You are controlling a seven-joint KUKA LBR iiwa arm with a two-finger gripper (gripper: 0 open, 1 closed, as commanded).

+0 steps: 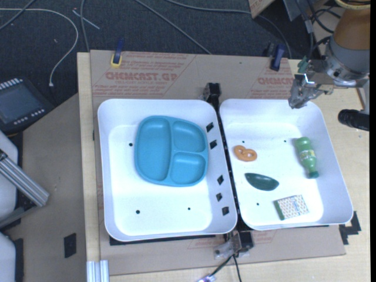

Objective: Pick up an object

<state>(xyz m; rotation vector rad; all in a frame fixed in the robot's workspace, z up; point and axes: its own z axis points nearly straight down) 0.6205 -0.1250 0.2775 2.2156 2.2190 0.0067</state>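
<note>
Two shallow white bins sit side by side on a tan cardboard-covered bench (pixel 176 69) printed with red lettering; dark carpet with loose white cables (pixel 53 16) lies beyond the bench's far edge, and blue clamps (pixel 117 56) pin the far edge of the board.

Landmark — the right bin (pixel 335 157). The left bin (pixel 117 216) touches its left wall along a row of black clips and holds a light-blue divided plate (pixel 171 151).

Inside the right bin, four objects, all apart from one another: an orange pretzel-shaped piece (pixel 245 153) left of centre; a dark green leaf-shaped piece (pixel 261 181) just nearer than it; a green bottle (pixel 305 155) lying on its side by the right wall; a small patterned packet (pixel 292 206) flat near the front rim.

The gripper (pixel 298 100) hangs over the bin's far rim, toward its far-right corner, well apart from all four objects. Fingers point down and look close together with nothing between them — cannot tell for certain whether closed.
</note>
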